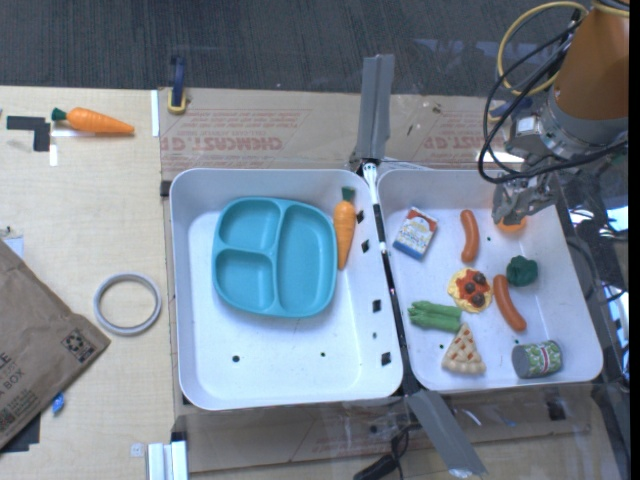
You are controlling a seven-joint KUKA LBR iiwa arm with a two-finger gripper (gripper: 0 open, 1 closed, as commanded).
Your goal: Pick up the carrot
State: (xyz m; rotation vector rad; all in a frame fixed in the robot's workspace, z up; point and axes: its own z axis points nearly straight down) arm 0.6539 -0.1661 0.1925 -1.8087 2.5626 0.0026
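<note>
An orange carrot (345,230) with a green top lies in the left bin (200,368), against the right edge of the blue divided plate (277,256). A second carrot (97,122) rests on the bench at the far left, outside the bins. My gripper (517,210) hangs over the back right of the right bin (580,368), far from both carrots. Just under its tip a small orange thing (512,226) shows; I cannot tell what it is or whether it is touched.
The right bin holds a milk carton (415,234), two sausages (469,236) (509,303), a small pizza (471,290), green beans (435,315), a pizza slice (463,351), a can (538,359) and a dark green piece (521,269). A tape ring (127,302) and a cardboard box (35,353) lie left.
</note>
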